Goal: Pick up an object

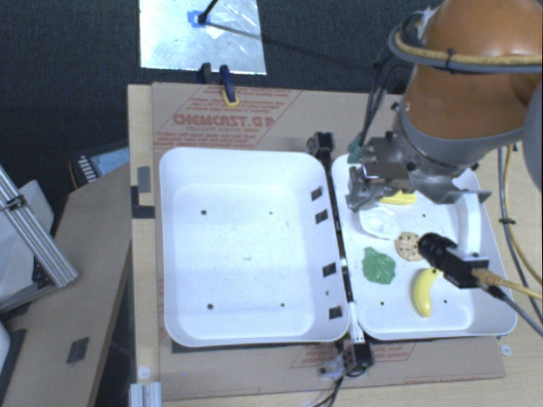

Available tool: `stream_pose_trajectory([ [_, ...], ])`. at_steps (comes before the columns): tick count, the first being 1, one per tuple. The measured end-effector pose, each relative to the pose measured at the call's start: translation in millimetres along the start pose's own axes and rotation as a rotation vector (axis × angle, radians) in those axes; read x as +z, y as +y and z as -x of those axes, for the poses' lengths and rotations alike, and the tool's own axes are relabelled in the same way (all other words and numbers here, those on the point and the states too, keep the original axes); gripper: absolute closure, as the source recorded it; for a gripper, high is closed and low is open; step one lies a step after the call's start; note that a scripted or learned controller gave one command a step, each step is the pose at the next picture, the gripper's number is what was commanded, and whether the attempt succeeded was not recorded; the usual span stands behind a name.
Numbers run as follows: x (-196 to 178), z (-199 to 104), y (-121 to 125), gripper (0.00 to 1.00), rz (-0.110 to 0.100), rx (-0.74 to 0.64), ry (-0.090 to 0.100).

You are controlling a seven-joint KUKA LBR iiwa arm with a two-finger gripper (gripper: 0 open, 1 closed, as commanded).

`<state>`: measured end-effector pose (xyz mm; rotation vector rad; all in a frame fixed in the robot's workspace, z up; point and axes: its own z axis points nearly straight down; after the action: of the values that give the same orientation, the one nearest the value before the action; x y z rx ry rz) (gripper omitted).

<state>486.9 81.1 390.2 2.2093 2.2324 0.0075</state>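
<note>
White plastic, shallow, twice over: left bin across the centre of the frame, right bin beside it at centre right, the two meeting along a shared edge, both on a cardboard sheet with red print. Grey arm with broad orange band reaching in from the upper right, over the upper part of the right bin. Gripper low over that bin's upper left corner, metal parts pointing down and to the left; whether released or clenched, not discernible from this slant. Inside the right bin, five small things for picking, all on the bin floor. Yellow piece just right of the gripper, partly hidden under the wrist. White piece directly below the gripper in the frame, very near it. Round speckled brown cookie toward the bin's middle, lower right of the white piece. Green lump lower left of the cookie, near it yet apart. Yellow banana at the lower middle of the bin, curved, long axis roughly up and down the frame, apart from the green lump. Beyond the bins: silvery sheet on dark floor at upper left, blue clamp at the cardboard's upper edge, aluminium rail slanting along the left edge.
</note>
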Motion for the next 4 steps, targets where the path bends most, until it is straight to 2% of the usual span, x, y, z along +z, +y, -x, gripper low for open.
stream_pose_trajectory([
  [1,-74,-63,1,1.0,0.006,-0.001,0.002],
  [2,-146,-94,96,1.0,0.006,0.004,-0.001],
  [3,-145,-136,22,1.0,-0.004,-0.001,0.001],
  [4,-99,-154,44,1.0,-0.006,0.003,-0.004],
])
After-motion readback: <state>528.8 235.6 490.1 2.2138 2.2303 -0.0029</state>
